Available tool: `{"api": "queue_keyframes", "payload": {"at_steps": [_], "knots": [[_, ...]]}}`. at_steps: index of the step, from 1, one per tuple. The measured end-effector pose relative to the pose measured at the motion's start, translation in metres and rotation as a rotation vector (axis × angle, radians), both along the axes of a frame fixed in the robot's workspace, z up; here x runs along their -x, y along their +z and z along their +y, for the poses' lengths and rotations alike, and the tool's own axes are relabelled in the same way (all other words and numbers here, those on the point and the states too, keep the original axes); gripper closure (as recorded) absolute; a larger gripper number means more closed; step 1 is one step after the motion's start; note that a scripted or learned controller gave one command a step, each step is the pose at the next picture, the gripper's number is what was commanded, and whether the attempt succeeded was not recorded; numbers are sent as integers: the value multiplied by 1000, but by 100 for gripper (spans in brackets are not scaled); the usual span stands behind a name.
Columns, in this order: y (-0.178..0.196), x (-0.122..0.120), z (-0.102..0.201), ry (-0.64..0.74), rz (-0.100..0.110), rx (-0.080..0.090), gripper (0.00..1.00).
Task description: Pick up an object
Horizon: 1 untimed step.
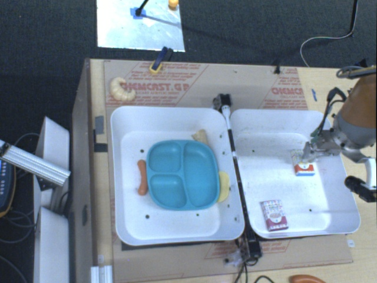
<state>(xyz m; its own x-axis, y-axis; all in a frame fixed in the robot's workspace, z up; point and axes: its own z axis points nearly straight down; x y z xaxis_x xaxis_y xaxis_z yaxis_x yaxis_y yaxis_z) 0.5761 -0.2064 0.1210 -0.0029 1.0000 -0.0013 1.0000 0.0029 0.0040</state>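
Note:
In the right bin (283,122), a small red, white and blue box (304,170) lies flat near the right wall. My gripper (307,155) hangs directly over the box's far edge, touching it or very close above it. The arm (359,114) comes in from the right, over the bin's far right corner. A red and white patterned packet (274,214) lies near the front of the same bin, well away from the gripper.
The left bin (126,128) holds a blue divided plate (181,174), an orange sausage (142,177) to its left, a yellow piece (224,185) at its right rim and a beige piece (201,136) behind it. A divider bar (231,146) runs between the bins.

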Motion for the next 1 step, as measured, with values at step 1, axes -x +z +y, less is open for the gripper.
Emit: {"api": "queue_keyframes", "payload": {"at_steps": [1], "knots": [[0,0,0,0,0,0,0]]}}
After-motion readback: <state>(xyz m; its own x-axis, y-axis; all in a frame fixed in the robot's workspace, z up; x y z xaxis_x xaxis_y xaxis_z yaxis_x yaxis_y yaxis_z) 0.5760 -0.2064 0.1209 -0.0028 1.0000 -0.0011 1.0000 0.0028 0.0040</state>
